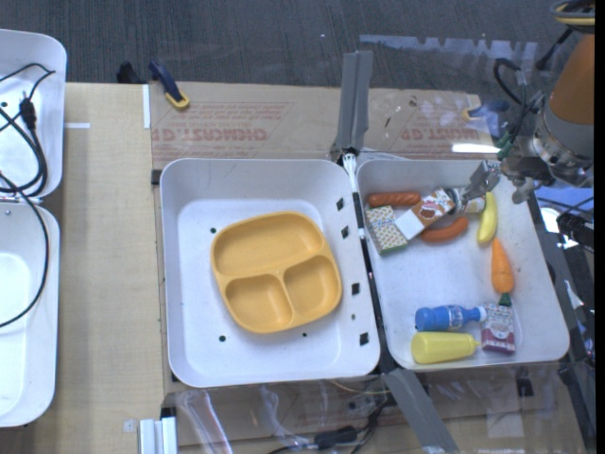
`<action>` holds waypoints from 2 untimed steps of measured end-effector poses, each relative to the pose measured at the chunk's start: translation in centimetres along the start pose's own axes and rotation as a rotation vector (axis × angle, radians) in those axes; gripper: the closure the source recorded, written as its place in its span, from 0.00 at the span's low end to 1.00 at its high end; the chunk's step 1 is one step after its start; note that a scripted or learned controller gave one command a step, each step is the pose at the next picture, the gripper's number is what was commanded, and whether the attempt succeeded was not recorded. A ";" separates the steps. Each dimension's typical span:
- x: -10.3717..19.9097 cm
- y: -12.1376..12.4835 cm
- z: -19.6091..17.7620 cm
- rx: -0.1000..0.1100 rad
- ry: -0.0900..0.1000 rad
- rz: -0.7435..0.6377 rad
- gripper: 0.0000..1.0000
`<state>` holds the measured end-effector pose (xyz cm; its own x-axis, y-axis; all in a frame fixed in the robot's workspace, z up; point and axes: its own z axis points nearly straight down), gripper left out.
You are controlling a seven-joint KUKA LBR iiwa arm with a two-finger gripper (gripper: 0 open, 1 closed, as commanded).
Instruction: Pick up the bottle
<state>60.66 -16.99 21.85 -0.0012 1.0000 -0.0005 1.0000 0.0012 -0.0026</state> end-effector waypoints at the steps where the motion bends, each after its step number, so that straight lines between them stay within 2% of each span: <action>1: 4.2 -6.7 7.5 0.001 0.001 0.043 0.00; 2: 7.4 -13.0 10.5 0.002 0.002 -0.178 0.00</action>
<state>47.67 -9.65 11.40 -0.1780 0.9840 0.0018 0.9840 0.1780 -0.0040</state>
